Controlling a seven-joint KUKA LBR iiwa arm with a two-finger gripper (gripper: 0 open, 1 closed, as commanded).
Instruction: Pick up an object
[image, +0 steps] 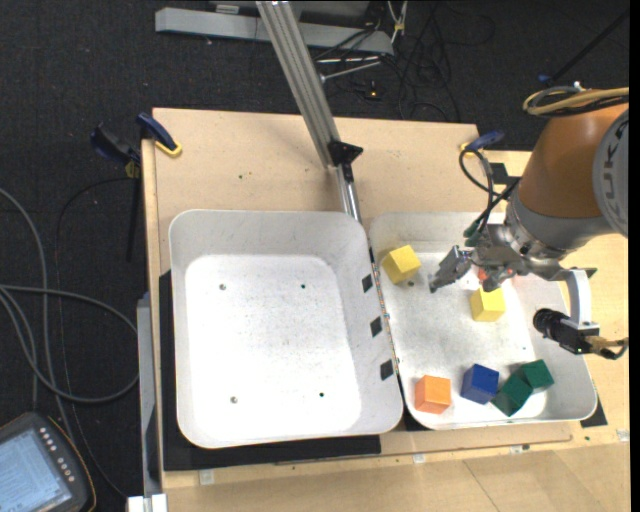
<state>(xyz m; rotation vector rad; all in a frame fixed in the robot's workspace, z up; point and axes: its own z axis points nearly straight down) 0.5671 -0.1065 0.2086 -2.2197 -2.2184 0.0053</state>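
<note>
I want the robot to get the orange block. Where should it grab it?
Probably from straight above, closing on two opposite flat sides of the orange block. It sits near the right bin's front rim, and the blue block sits close on its right, so its front and back faces look easier.

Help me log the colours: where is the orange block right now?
The orange block lies in the right bin, near its front-left corner, just left of the blue block.
</note>
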